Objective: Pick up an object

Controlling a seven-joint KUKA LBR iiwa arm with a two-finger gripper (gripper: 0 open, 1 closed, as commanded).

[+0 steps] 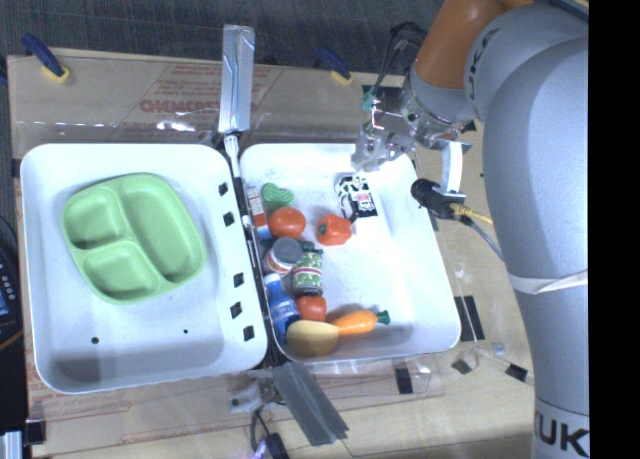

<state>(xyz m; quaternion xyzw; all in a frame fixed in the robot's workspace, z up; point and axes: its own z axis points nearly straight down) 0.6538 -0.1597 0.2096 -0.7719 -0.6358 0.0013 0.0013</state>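
Observation:
My gripper (370, 154) hangs over the far part of the right bin (420, 277). Just below it and toward the front is a small black-and-white toy (354, 195); whether the gripper touches it I cannot tell. Nearby lie a red tomato (287, 222) and a red pepper (335, 231). Along the bin's left wall are a green item (277, 195), a grey-lidded can (285, 253), a green-labelled can (309, 272) and a blue bottle (280, 309). At the front lie an orange carrot (355, 322) and a yellow fruit (311, 338).
The left bin (60, 347) holds a green divided plate (130, 235). A metal divider post (237, 72) stands between the bins at the back. The arm's grey body and cables fill the right side above the bench.

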